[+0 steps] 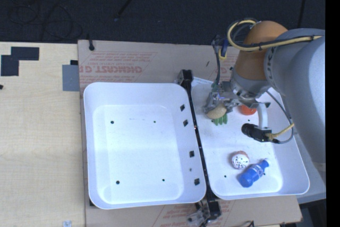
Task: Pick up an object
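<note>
My gripper (218, 104) hangs low over the far left part of the right bin (289, 181). Right under its tip lies a tan rounded object (214, 112), with a green toothed piece (221, 120) touching it on the near side. Whether the tan object is held is unclear. A red-orange object (247, 110) peeks out from behind the wrist. Nearer the front of the same bin lie a white ball with red marks (240, 159) and a blue bottle (252, 174), side by side.
The left bin (101, 114) sits beside the right one, and a black divider rail (194, 135) runs between them. Both rest on a cardboard sheet (133, 61). The grey arm (297, 77) covers the right bin's far right corner.
</note>
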Robot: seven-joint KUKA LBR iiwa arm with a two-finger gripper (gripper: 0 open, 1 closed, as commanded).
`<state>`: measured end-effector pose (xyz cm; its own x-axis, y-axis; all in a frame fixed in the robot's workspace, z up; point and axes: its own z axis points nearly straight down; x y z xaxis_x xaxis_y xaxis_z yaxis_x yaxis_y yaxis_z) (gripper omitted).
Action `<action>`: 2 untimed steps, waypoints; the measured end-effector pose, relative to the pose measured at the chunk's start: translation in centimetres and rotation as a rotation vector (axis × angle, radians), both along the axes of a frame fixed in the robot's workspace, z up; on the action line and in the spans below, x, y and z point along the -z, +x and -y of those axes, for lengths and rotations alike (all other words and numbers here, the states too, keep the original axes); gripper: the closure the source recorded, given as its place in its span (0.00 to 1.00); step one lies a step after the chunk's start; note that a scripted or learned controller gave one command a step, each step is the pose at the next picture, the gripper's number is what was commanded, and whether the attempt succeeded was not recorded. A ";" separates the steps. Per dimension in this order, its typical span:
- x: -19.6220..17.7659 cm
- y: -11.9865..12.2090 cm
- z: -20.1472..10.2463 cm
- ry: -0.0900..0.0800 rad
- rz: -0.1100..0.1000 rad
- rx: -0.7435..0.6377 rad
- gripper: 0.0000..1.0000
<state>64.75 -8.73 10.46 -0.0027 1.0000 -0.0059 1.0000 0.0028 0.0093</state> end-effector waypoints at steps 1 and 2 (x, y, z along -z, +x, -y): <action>0.1 0.0 0.0 0.000 -0.001 0.000 0.00; 1.1 0.0 -0.3 0.001 0.002 0.000 0.00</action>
<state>64.74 -8.41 9.38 -0.0024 1.0000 -0.0050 0.9999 0.0025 0.0111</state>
